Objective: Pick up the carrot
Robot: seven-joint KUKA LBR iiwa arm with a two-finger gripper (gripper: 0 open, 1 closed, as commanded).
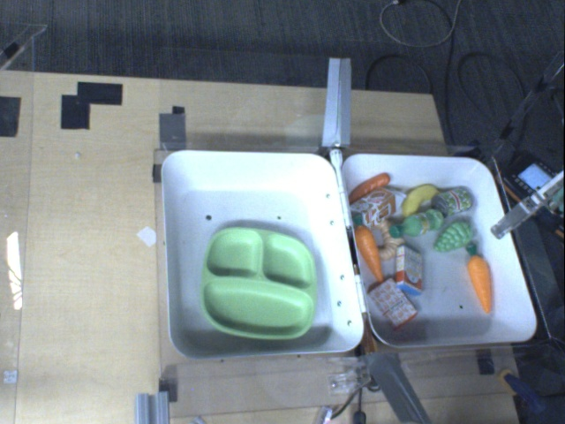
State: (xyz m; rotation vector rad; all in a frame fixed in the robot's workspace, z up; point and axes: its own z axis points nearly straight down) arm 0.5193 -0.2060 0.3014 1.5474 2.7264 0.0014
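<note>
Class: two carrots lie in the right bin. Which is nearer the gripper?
The carrot by the bin's right wall, below the gripper; the other carrot hugs the left wall.

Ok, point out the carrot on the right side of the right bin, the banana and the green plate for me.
carrot [479,283]: camera view, middle of its orange body.
banana [419,198]: camera view, middle of its yellow curve.
green plate [259,283]: camera view, its large front compartment.

Right bin [521,321]: toys crowd its far-left part. Carrot [479,283] lies near the right wall, bare floor to its left and on its near side; green grapes [454,235] just beyond its top. Second carrot [368,253] hemmed between the left wall and small boxes [407,268]. Left bin [177,237]: green divided plate [260,281] fills the middle; far strip open.
</note>
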